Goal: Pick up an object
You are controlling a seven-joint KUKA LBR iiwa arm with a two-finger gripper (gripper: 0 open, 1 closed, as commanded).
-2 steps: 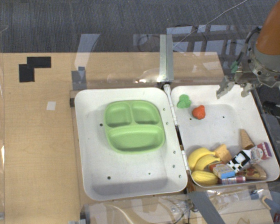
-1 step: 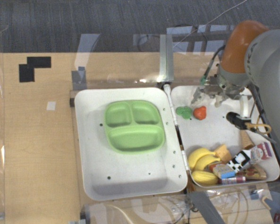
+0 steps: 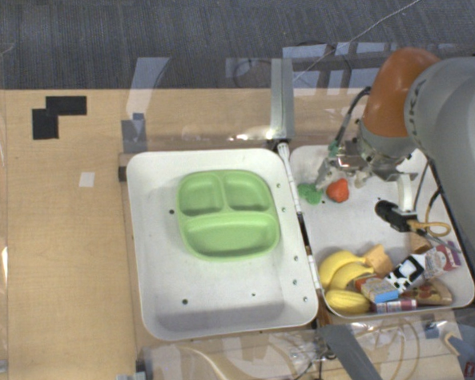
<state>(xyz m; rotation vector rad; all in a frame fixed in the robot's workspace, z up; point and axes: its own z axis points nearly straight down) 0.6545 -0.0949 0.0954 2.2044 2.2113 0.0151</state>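
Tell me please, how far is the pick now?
Done: the arm has reached into the right bin, and the gripper sits low at its far end, next to a red object and a green one. In hand: nothing shows between the fingers. Left: grasping and lifting. The bananas and other items lie at the near end; the green tray lies in the left bin.

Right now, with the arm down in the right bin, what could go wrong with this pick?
The gripper is close to both the small orange-red object and the green one, so it might nudge one away or catch neither. Both lie near the bin's left wall, which may block a finger.
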